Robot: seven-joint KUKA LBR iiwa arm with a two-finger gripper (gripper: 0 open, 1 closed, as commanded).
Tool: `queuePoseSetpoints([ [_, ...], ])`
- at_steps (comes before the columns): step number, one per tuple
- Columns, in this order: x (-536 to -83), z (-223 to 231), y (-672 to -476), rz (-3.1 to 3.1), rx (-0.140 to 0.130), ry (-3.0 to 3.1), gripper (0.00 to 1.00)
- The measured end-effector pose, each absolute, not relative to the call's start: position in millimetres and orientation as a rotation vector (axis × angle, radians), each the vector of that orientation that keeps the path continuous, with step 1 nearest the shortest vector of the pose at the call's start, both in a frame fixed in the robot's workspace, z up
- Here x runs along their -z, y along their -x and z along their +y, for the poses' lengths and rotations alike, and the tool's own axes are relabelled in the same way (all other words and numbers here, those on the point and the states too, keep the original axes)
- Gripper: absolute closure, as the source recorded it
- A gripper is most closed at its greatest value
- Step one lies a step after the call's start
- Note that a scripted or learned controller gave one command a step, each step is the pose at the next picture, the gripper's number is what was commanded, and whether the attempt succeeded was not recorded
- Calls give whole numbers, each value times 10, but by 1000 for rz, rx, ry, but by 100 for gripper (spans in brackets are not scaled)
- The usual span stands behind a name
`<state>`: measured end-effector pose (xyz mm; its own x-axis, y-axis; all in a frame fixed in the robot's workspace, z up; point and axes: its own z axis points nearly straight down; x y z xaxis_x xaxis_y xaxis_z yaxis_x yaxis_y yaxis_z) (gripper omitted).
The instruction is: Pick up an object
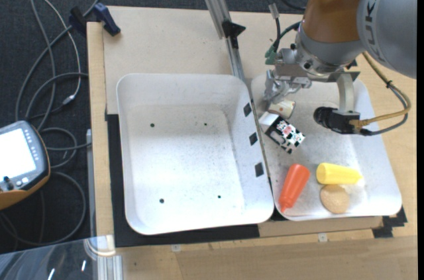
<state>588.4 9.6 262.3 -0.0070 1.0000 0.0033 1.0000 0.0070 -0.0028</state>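
Arm enters from the right, wrist over the upper part of the right bin. Gripper hangs low above the bin floor, near the wall shared with the left bin. A small pale object sits right at the fingertips; whether it is between them or just below, cannot tell, so the grip state is unknown.

Other candidates in the right bin: black-and-white patterned block just below the gripper, orange carrot-like piece, yellow piece, tan round piece touching or just beside the yellow one.

Step in hand, by my reading: the descent or the close on the pale object. Next move calls for a firm close, then a straight lift clear of the shared wall and the patterned block.
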Motion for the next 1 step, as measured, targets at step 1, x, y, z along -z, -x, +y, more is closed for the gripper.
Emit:
queuePoseSetpoints([
  [1,-2580,729,-5758,-2227,-1,2208,100],
])
